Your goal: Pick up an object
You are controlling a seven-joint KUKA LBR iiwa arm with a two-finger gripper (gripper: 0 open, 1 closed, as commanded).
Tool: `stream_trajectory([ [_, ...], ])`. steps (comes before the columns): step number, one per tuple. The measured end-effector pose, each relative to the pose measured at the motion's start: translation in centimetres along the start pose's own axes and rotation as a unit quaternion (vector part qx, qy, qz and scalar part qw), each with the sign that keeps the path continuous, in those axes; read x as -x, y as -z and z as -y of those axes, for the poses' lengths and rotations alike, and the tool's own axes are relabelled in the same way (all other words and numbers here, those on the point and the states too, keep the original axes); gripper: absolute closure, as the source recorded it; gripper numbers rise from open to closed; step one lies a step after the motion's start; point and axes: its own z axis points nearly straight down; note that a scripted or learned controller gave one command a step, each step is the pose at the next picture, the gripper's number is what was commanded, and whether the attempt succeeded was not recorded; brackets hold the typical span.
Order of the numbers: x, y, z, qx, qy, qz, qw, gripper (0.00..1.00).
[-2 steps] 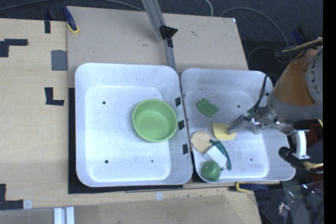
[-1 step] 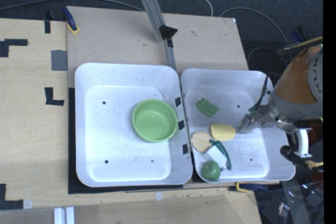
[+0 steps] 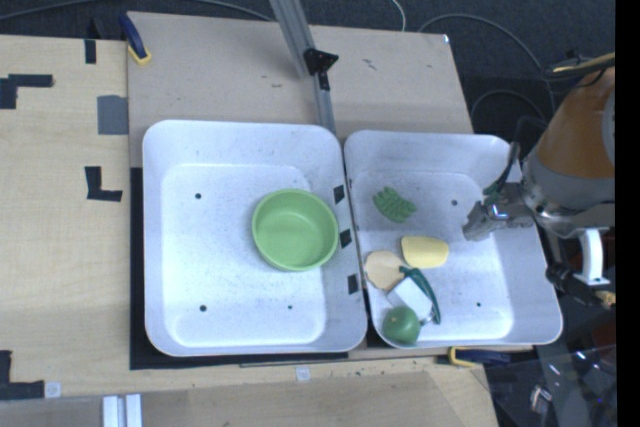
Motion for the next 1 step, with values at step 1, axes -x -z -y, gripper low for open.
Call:
stream_trajectory([
  [1, 0.24, 4.95, -1.07, 0.001, 0.000, 0.001, 1.0000, 1.00],
])
